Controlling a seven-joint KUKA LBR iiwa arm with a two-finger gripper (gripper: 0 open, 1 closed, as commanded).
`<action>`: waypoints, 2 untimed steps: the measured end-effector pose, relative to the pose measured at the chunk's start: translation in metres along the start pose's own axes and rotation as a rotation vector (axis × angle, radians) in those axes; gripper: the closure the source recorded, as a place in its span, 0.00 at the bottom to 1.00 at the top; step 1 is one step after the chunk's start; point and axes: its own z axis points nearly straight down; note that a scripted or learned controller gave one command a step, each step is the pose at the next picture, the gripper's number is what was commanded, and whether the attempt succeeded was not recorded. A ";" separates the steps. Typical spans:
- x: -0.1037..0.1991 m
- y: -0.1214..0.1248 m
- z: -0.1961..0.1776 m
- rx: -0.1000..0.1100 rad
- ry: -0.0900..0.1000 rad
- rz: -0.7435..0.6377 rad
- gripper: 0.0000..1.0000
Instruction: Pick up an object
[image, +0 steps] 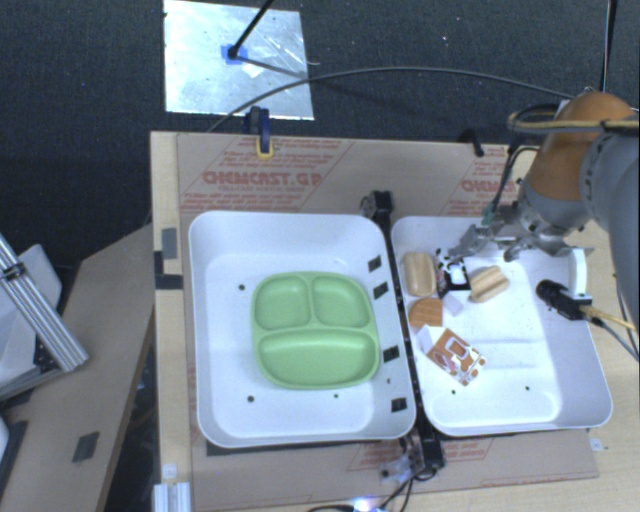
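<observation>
Over right bin (590, 395), pincer (452, 272) beside wooden block (488, 284).

I count two white bins (300, 235) on the counter (330, 165). One green divided plate (315, 330) lies in the left bin. The right bin (520, 400) has two tan blocks (419, 272), one orange piece (427, 312) and one patterned packet (456, 356).

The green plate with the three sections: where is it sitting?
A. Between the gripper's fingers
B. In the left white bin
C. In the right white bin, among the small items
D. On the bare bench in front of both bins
B. The green plate lies flat on the floor of the left white bin, while the small items, such as the tan block, lie in the right white bin.
</observation>
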 end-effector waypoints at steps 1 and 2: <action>0.000 0.002 -0.011 -0.007 0.000 -0.001 1.00; 0.002 0.003 -0.055 0.013 0.004 0.000 1.00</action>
